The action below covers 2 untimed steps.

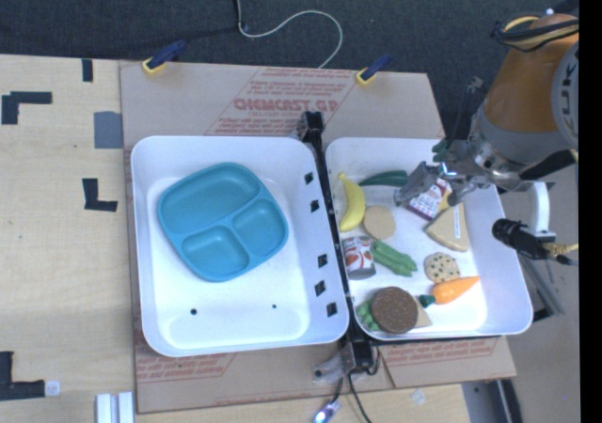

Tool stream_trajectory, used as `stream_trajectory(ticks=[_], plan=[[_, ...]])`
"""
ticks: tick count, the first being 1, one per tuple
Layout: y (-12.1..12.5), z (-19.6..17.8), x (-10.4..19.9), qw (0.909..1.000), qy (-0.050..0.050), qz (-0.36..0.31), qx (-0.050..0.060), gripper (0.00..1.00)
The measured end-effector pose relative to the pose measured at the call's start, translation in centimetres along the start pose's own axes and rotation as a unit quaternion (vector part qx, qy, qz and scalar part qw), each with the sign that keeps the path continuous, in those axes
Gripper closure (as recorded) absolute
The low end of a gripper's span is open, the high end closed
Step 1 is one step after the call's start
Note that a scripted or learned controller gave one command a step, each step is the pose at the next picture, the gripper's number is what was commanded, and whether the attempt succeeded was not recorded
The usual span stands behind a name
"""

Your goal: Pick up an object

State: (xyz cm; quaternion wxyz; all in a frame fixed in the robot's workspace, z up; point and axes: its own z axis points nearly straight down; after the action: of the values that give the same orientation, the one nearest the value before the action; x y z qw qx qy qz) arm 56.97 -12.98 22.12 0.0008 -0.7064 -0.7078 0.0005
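My gripper [435, 188] hangs over the back of the right bin [503, 318], below the arm's orange band. Its fingers [412, 190] are spread, one on each side of a small red and white snack packet [431, 201], so it stands open around the packet. The packet lies tilted against a pale cheese wedge [451, 228]. Also in this bin are a banana [351, 203], a green pod [381, 179], a tan round biscuit [380, 223], a small can [358, 257], a green pepper [395, 258], a cookie [440, 267], a carrot [453, 289] and a brown burger patty [393, 309].
The left bin [155, 318] holds a blue divided plate [222, 221]. A black divider [324, 224] runs between the bins. The arm's body and a white cable bracket [538, 214] overhang the right bin's right rim. Cardboard lies under both bins.
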Motion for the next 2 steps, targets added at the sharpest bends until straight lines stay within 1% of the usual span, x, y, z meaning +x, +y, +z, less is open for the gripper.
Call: stream_trajectory(ticks=[1, 2], plan=[[0.0, -0.98, 0.08, 1.0, 0.0, -0.001, 0.0, 1.0], [0.02, -1.92, 0.11, 1.0, 0.0, -0.001, 0.001, 1.0]])
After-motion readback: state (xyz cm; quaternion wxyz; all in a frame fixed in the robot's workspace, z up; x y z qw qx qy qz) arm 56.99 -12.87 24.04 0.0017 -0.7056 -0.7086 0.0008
